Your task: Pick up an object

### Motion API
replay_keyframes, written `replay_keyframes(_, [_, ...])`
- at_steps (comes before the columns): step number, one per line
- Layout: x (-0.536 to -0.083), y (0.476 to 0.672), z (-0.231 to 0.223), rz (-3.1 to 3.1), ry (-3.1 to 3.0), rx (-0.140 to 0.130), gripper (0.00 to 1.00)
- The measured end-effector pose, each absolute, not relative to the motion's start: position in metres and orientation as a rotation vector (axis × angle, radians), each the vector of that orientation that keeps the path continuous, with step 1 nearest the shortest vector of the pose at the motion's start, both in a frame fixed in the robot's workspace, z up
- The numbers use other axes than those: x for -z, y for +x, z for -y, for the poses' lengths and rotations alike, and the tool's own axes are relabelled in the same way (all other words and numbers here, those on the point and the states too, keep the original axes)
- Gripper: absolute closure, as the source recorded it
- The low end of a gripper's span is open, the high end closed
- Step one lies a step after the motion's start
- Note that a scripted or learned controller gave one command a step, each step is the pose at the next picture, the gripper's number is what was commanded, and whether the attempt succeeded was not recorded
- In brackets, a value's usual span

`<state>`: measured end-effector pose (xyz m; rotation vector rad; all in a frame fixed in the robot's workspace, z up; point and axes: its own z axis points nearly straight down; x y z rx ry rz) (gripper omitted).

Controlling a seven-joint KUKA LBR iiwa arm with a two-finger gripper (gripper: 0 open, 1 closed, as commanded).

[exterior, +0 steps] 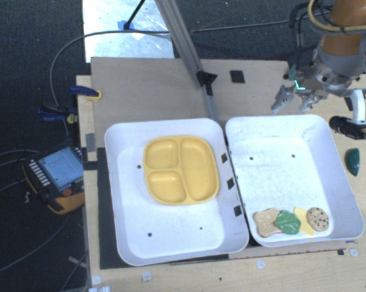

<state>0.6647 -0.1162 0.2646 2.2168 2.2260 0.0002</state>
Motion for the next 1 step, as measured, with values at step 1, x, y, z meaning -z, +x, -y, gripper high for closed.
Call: replay_keyframes(1, [-0.2655, 0.6650, 0.1162, -2.225, 2.216, -0.002, 0.00])
